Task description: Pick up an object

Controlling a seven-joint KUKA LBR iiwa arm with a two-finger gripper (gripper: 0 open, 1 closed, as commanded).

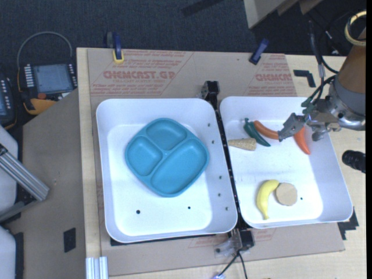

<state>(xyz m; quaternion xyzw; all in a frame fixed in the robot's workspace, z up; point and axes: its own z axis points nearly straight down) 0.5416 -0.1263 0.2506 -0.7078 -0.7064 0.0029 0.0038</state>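
Nearest the camera, in the right bin point(325, 211), a yellow banana point(265, 197) lies curved beside a round tan disc, a cookie-like piece point(286, 194), the two touching. Further back in the same bin lie a pale corn cob point(242, 145), a dark green pepper point(253, 133) and an orange carrot point(267, 130) close together, and a second orange-red carrot point(303, 140) nearer the right wall. That makes two carrots and one each of the others.

Above that bin's back right part, the gripper point(303, 130) hangs with its two grey fingers point(289, 128) spread apart, straddling the orange-red carrot's upper end; whether they touch it cannot be told. Nothing is clamped between them.

One blue plate point(167, 156) with three compartments sits in the middle of the left bin point(110, 156).
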